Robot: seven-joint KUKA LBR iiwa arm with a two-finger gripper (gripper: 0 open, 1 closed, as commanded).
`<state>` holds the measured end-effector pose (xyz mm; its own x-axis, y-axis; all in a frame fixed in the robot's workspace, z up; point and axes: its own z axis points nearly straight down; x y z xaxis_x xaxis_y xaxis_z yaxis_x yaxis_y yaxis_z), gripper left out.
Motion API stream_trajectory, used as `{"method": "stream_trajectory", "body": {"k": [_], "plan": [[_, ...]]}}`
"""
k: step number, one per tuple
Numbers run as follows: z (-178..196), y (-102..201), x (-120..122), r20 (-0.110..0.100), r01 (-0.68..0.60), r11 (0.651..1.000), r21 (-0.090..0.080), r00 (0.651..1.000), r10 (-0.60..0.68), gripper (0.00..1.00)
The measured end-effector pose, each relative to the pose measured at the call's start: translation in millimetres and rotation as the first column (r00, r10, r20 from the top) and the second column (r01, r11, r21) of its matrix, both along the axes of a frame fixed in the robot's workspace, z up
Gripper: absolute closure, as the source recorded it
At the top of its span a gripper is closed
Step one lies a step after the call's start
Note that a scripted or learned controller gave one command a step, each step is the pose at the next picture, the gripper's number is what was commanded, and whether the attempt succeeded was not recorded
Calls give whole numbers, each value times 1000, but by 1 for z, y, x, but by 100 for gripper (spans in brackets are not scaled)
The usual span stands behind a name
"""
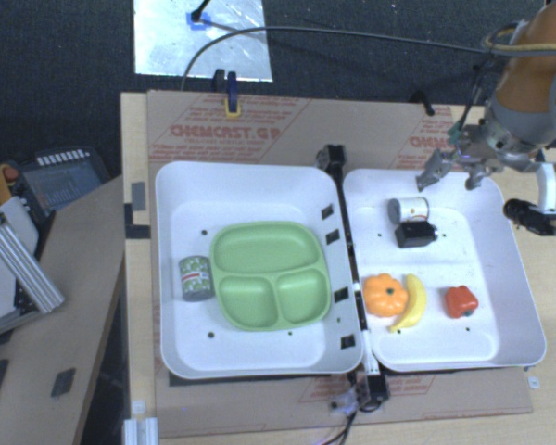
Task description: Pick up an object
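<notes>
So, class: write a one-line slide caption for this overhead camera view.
Gripper poised above right bin holding banana, orange pumpkin and red pepper.

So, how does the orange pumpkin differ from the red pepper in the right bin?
The pumpkin is orange and the larger; the red pepper is red and smaller. The pumpkin touches the banana; the red pepper stands apart, nearer the right wall of the right bin. Both are rounded toy foods in the bin's near half.
</notes>
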<state>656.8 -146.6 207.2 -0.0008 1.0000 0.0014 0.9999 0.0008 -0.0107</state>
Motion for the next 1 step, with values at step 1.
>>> {"method": "stream_trajectory", "body": {"k": [1], "plan": [[8,0,3,12,-2,1000,-2,1000,2,0]]}}
